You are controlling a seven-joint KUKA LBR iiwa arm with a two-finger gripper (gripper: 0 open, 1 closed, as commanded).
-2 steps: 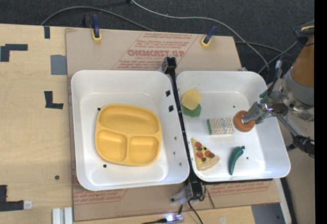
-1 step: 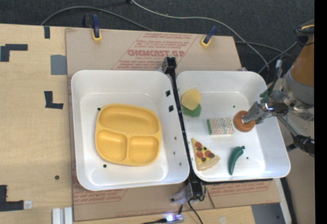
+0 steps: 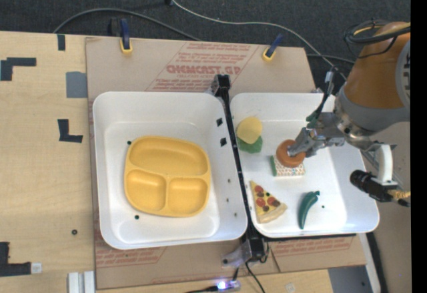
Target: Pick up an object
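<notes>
The right bin (image 3: 347, 218) holds several toy foods. A brown round piece (image 3: 289, 152) rests on a speckled white block (image 3: 288, 168) near the bin's middle. A yellow and green toy (image 3: 250, 133) sits by the left wall. A pizza slice (image 3: 266, 201) and a dark green pepper (image 3: 307, 207) lie toward the front. My gripper (image 3: 303, 145) hangs low over the bin, right at the brown piece's right edge; the arm covers its fingers' state.
A yellow divided plate (image 3: 167, 175) lies in the left bin (image 3: 107, 151). A black divider (image 3: 230, 145) runs between the bins. Clamps (image 3: 125, 41) hold the cardboard sheet at the back, and a cable (image 3: 200, 15) trails across there.
</notes>
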